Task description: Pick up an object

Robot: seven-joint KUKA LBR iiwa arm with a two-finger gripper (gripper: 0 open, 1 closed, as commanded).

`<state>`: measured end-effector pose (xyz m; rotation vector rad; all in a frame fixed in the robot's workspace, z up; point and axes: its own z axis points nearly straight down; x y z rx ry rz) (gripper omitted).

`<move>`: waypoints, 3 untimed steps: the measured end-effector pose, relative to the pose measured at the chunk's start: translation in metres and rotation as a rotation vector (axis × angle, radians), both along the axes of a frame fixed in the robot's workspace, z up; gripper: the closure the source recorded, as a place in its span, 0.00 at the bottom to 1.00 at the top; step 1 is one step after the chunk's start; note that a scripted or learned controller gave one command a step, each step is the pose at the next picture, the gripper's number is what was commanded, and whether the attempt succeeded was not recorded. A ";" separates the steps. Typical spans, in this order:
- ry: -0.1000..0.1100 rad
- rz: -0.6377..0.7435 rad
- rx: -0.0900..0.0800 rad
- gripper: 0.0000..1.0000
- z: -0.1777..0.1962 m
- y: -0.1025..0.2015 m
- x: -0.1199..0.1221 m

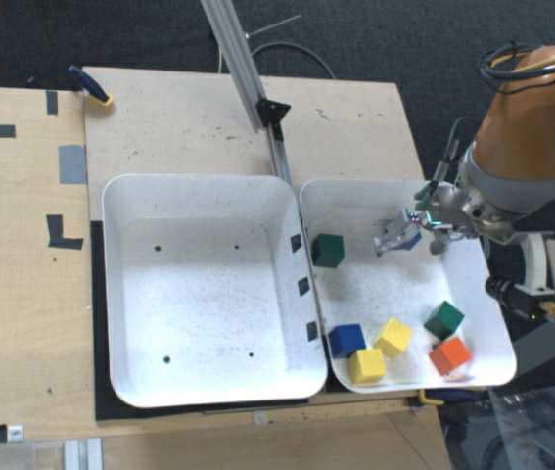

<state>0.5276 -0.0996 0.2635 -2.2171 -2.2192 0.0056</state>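
The nearest candidate, a dark green cube (328, 251), sits alone in the right bin (360, 196), close to its left wall and well apart from the other blocks. It looks like a small rigid block, probably light, with flat faces that should not crush or deform; a hold across two opposite faces, fingers coming straight down, seems the safest, and the smooth sides may slip if the grasp is off-centre.

The gripper (393, 239) hangs over the same bin, to the right of that cube and not touching it; nothing is seen between its tips, and whether they are spread or closed cannot be told.

Along the right bin's near edge lie a blue cube (346, 339), two yellow cubes (393, 337) (367, 365), another green cube (444, 319) and an orange cube (449, 355), bunched closely, so harder to grip cleanly.

The left bin (120, 262) holds only dark specks.
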 end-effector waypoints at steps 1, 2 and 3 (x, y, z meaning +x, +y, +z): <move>-0.005 0.001 -0.001 0.00 0.002 0.000 0.001; 0.002 -0.001 0.000 0.00 -0.061 -0.003 -0.003; 0.002 0.000 0.000 0.00 -0.111 0.006 -0.010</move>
